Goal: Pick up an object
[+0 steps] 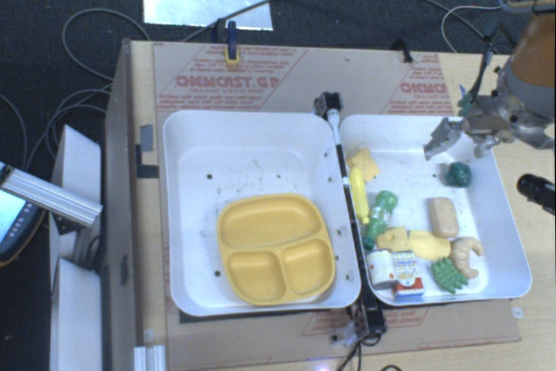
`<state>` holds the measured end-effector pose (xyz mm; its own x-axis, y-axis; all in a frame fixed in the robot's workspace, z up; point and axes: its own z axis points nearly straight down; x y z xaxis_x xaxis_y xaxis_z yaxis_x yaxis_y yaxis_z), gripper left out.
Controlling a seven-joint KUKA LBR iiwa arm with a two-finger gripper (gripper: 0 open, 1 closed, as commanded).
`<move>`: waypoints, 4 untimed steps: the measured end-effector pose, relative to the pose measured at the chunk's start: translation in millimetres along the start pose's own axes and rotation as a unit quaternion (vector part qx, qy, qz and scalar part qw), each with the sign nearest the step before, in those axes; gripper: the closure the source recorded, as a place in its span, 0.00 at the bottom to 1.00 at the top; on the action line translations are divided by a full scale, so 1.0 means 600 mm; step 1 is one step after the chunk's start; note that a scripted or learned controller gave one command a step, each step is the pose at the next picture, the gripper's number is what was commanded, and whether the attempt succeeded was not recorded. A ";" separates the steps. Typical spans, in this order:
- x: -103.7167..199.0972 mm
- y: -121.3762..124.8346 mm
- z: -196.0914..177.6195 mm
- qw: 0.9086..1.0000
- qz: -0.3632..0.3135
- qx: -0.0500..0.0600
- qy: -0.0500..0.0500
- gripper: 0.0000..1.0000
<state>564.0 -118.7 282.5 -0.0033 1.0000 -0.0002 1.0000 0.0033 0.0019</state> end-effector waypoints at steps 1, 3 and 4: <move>-0.101 0.064 0.142 1.000 0.001 0.001 0.000 0.00; -0.145 0.120 0.333 1.000 0.000 0.001 0.001 0.00; -0.146 0.124 0.311 1.000 -0.001 -0.002 -0.001 1.00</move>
<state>638.7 -206.2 95.9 -0.0055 1.0000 -0.0013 1.0000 0.0055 0.0055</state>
